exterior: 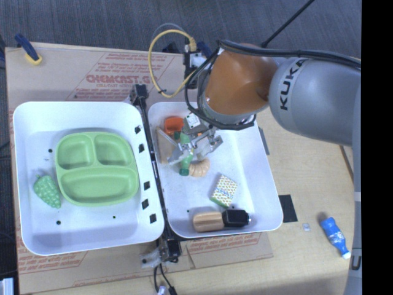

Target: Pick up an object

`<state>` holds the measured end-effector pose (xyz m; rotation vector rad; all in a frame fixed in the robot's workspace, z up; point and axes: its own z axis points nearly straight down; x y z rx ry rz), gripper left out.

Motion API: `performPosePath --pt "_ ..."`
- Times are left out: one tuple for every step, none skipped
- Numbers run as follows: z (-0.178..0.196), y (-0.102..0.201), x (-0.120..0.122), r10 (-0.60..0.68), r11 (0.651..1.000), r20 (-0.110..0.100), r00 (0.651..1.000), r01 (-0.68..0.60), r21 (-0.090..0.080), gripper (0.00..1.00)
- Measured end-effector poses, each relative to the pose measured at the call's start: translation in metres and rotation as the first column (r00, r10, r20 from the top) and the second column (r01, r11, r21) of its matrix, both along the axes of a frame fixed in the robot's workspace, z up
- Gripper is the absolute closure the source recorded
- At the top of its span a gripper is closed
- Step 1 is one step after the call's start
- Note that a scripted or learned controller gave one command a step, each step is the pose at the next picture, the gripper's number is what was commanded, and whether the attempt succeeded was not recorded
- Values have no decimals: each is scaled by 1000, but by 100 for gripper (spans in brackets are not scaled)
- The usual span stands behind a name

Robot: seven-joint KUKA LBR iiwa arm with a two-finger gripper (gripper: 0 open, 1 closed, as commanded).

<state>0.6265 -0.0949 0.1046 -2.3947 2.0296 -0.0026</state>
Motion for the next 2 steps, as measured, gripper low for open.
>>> performPosePath --pt "-13 4 -36 -305 952 -7 952 305 -1 0" --pt "-13 4 -36 -305 952 -7 952 305 -1 0"
